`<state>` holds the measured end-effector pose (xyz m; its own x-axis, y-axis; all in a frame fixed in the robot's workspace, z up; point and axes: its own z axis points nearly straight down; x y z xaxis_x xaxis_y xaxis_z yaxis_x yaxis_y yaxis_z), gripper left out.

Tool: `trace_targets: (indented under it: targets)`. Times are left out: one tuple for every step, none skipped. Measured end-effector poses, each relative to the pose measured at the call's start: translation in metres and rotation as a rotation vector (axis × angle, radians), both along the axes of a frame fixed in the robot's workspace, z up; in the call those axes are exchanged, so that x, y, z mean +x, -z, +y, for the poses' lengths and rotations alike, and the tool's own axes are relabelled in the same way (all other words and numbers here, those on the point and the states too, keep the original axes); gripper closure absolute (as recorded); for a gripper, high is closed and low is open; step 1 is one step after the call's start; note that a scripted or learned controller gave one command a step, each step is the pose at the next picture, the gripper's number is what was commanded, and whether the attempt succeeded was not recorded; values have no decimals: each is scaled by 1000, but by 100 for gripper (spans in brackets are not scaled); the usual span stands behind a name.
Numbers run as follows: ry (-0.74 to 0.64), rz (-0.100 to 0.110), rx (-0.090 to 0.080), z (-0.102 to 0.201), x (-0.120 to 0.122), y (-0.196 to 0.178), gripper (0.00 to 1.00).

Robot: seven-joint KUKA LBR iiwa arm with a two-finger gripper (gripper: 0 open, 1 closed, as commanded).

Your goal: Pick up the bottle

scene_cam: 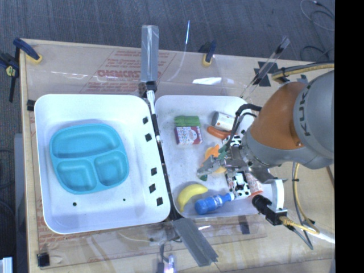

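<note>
While the left bin [57, 209] is a shallow white plastic tub with rounded corners, the thing sitting in it is a smooth light-blue divided tray [88, 158], one long compartment across the top and two smaller ones below, all with soft curved edges. A row of little black clips runs down the seam where the two bins meet. The wooden-looking surface [85, 67] under everything is covered in a clear glossy sheet, with blue clamps at the edges.

Moving into the right bin [170, 110], up top there's a flat green packet [186, 120] with a small dark-red carton [187, 135] just below it, nearly touching. Beside those sits a short silver can [223, 120] on its side and an orange carrot-shaped toy [215, 132] just under it. Down at the near wall is a yellow banana [190, 193], rounded and matte, and right beside it lies the bottle [213, 203], blue and plastic-looking with a white neck end, on its side and pointing toward the right.

The end effector [227, 164] hangs over the middle of that bin amid a jumble of small orange and green bits, above the bottle and apart from it. Honestly can't tell how its tips are set, too cluttered. Behind it is the fat grey arm [318, 124] with its shiny orange band.
</note>
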<state>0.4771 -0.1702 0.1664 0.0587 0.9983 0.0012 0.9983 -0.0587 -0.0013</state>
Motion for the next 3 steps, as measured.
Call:
trace_targets:
  targets:
    - [374, 5, 0, 45, -2, 76, 0]
    - [790, 4, 0, 52, 0, -17, 0]
    - [877, 5, 1, 61, -1, 44, 0]
